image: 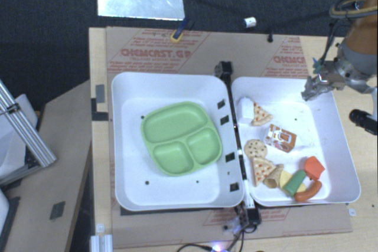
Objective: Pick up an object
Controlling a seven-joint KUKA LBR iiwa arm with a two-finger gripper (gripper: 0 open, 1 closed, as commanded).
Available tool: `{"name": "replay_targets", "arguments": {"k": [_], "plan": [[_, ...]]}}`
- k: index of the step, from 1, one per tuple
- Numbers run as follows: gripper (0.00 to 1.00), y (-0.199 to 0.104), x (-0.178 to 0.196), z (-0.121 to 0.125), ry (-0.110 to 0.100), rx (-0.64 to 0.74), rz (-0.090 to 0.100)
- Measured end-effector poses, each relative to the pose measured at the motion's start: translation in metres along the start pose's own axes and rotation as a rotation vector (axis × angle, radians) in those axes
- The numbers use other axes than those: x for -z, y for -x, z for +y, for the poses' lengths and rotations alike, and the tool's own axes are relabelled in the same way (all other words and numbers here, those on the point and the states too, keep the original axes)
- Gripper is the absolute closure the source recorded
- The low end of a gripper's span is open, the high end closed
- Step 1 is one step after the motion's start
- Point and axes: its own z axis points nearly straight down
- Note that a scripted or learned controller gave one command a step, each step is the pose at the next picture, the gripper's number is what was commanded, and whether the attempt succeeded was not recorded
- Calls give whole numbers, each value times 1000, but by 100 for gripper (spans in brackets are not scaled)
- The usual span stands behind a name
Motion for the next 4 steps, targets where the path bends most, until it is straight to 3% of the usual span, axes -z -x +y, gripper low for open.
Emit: {"name": "replay_targets", "arguments": {"k": [1, 2, 4], "plan": [[100, 0, 7, 1, -5, 0, 2], [100, -48, 11, -3, -7, 3, 4], [100, -140, 18, -39, -9, 3, 4]]}}
